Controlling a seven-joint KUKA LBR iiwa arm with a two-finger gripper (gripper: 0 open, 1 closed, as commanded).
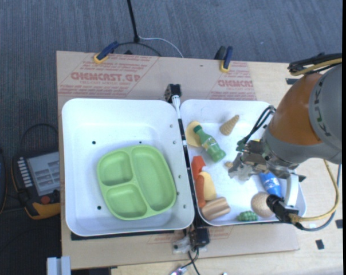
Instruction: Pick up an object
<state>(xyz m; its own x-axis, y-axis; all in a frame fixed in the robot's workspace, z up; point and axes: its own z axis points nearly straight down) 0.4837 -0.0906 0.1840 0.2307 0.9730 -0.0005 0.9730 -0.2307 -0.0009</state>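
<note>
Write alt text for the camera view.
A grey arm's two-finger gripper hangs low inside the right white bin among toy foods, near a green plastic bottle. The left white bin holds a green three-compartment tray.

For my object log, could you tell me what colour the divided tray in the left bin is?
Light green; the divided tray shows clearly in the camera view.

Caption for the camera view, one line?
KUKA arm's gripper low in the right bin among toy foods; green divided tray sits in the left bin.

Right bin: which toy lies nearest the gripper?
The blue bottle, just beside the gripper. The green bottle and the cone lie farther off.
</note>
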